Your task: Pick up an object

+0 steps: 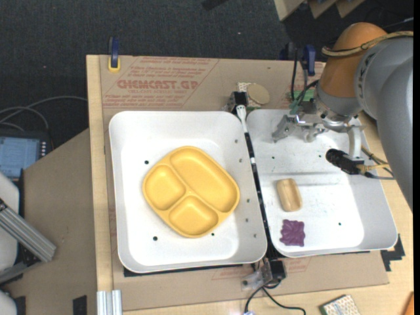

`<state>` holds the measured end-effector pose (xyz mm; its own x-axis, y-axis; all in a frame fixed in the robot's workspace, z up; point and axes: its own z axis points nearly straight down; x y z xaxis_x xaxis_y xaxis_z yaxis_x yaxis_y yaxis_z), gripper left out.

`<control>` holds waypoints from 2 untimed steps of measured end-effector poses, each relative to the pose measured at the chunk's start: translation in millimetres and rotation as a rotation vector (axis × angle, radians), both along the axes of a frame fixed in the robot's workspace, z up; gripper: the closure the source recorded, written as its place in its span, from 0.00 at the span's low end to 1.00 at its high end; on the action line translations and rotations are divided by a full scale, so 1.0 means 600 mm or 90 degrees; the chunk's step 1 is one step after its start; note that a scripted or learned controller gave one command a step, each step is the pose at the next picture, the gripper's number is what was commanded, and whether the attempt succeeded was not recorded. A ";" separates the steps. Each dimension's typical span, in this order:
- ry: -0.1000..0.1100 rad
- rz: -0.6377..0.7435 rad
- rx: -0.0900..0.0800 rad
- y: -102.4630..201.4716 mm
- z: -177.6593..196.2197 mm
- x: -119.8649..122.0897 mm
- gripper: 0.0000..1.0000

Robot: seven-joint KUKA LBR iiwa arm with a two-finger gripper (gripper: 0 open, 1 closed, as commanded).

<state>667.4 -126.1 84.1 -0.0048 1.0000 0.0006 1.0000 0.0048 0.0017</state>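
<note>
Purple lump (293,232) nearest, looks soft, light; tan block (288,194) beside it looks stiffer, take across short sides. Yellow tray (190,190) too wide. My hand (303,127) up top of right bin (367,235), fingers open/shut: can't tell.

Robotics lab or test bench. Plywood bench (164,77) stamped with lettering, two white bins (125,176) clamped side by side, loose cables (39,110), dark carpet floor (98,12), grey industrial arm (387,71).

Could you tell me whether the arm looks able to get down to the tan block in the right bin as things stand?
Probably yes. The tan block lies in the open on the right bin's floor, apart from the purple lump, and the claw hangs over the same bin's far end with nothing between.
</note>
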 end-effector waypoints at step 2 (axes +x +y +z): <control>0.007 -0.004 0.002 0.050 0.000 -0.270 0.00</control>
<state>505.6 -96.0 83.9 0.0023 1.0000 0.0036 0.9999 -0.0023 -0.0099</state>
